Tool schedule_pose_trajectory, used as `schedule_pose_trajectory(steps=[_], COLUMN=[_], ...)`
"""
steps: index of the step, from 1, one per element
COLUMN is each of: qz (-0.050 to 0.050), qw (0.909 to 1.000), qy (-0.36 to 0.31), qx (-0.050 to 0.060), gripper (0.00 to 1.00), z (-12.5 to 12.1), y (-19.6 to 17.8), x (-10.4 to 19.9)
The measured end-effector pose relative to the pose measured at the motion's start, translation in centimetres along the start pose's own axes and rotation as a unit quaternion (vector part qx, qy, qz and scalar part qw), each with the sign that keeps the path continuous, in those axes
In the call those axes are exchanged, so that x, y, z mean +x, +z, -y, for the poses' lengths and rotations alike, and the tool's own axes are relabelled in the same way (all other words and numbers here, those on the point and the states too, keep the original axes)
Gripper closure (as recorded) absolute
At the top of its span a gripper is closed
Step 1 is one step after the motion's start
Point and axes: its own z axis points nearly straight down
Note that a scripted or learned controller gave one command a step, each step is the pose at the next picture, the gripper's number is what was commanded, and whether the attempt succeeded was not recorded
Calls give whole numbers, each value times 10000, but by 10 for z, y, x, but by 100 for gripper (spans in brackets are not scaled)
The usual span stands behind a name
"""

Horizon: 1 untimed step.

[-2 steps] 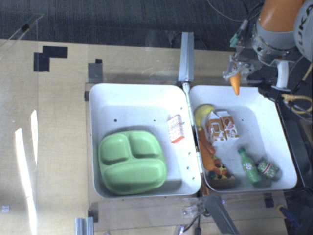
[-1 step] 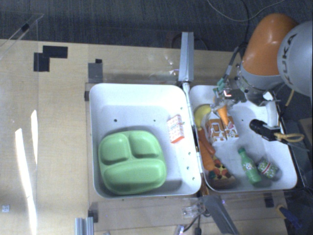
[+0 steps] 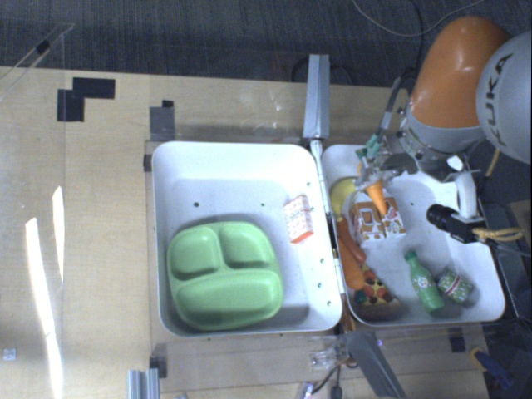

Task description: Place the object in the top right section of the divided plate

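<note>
Carrot (image 3: 376, 194) touching claw (image 3: 371, 169) (right bin).

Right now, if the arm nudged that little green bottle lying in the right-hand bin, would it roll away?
Probably. The green bottle lies on its side on the smooth white floor of the right bin, so its round body would likely roll sideways. It looks like a small plastic toy, so probably light and stiff. A small can lying close beside it might stop it early.
</note>
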Motion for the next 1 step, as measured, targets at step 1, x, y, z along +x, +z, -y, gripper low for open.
schedule_pose_trajectory(steps=[1], qz=[-3], qw=[9999], qy=[-128], qx=[18], gripper=[100], z=[81], y=[46], x=[48])
